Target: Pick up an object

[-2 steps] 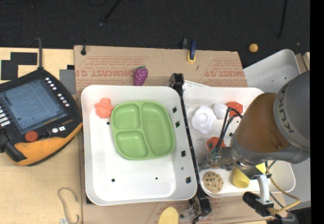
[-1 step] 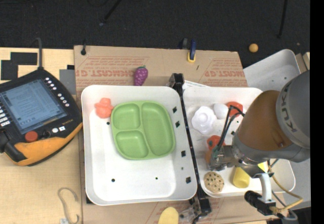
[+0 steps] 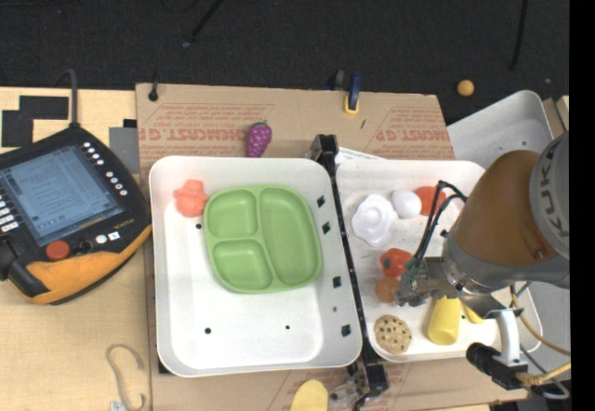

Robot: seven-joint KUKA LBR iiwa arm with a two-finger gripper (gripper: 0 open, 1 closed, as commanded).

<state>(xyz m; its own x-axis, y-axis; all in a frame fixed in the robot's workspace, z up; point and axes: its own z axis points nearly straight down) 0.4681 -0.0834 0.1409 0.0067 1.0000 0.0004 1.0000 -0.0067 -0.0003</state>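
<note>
Hovering low in the right bin [image 3: 465, 178], the end effector [image 3: 416, 285] nears a red toy [image 3: 395, 261]; grip state unclear, nothing lifted yet.

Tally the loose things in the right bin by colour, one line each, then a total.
White: 2, a big lump and a small ball
Red or orange: 3, at and
Yellow: 1, a block
Tan: 1, a cookie
Total: 7 in view
</note>
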